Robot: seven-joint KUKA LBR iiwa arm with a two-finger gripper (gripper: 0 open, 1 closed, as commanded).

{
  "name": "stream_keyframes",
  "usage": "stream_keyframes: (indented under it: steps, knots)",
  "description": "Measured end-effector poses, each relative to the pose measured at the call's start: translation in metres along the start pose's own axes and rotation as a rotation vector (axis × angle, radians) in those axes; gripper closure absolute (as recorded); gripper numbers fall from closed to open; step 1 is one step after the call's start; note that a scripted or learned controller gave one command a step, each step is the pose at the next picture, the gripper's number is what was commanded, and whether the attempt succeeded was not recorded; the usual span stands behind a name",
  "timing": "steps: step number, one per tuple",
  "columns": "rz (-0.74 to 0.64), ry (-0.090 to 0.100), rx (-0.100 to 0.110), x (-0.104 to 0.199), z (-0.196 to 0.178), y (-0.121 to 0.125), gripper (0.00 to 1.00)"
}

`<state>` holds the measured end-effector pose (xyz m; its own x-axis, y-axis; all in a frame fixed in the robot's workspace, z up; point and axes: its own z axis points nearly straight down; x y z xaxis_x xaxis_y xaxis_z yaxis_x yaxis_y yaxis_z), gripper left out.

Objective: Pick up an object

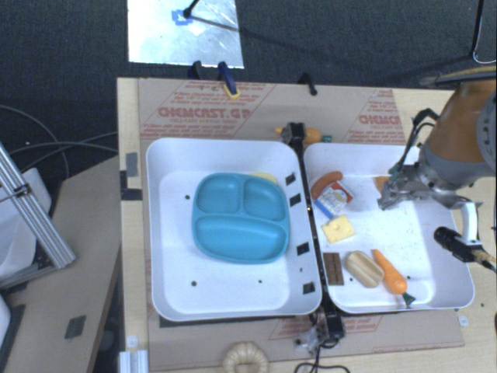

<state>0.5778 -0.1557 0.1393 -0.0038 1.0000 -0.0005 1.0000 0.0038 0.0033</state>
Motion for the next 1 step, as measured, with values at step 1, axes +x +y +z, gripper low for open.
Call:
stream_keyframes:
  steps: [1]
  knots:
    - [-0.001,0.0,-0.002,0.0044,-0.0524,-0.0078,1.0]
